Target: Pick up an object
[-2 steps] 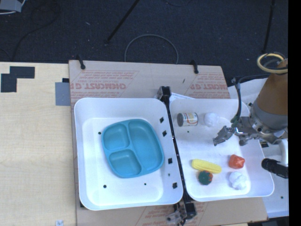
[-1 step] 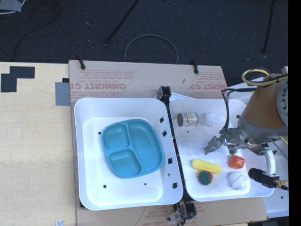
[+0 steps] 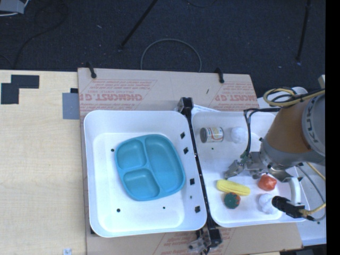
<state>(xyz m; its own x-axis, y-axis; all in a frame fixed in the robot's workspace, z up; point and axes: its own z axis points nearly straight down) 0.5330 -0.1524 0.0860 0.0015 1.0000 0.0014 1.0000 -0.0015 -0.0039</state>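
My gripper point(image 3: 234, 170) hangs low in the right bin point(image 3: 218, 217), just above a yellow corn-like piece point(image 3: 232, 187). Its grey fingers point(image 3: 232, 171) point down and to the left, and nothing shows between them. Below the corn lies a small green and red ball point(image 3: 231, 200). A red round object point(image 3: 267, 183) sits to the right of the gripper, partly under the wrist. A small can point(image 3: 212, 134) lies on its side at the back of the bin, with a pale clear object point(image 3: 238, 135) next to it. A white object point(image 3: 265, 203) rests near the front right.
The left bin point(image 3: 101, 206) holds a blue divided plate point(image 3: 150, 167). A black divider point(image 3: 193, 163) with clips runs between the two bins. Cables and a black part point(image 3: 287, 206) of the arm hang over the right bin's front right corner.
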